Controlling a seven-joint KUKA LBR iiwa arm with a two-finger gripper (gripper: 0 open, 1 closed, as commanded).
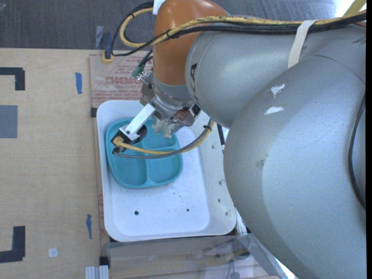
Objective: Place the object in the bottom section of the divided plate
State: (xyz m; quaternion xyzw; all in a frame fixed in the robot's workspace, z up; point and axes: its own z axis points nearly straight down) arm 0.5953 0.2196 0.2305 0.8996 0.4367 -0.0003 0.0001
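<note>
A blue divided plate (pixel 146 168) lies in the upper left part of the white bin (pixel 157 225). Its ridges split it into sections, and two lower sections show bare blue. My gripper (pixel 165 125) hangs over the plate's upper right part, under the orange wrist band (pixel 174 45). A white bracket with a black tip (pixel 131 131) and a yellow cable (pixel 152 151) stretch across the plate's top half and hide it. I cannot make out any object on the plate or at the gripper.
The grey arm (pixel 290 127) covers the whole right side, with a neighbouring bin's rim (pixel 221 182) showing along its edge. A cardboard sheet (pixel 116 77) lies behind the bin. The wooden bench (pixel 46 156) to the left carries black marks and blue tape.
</note>
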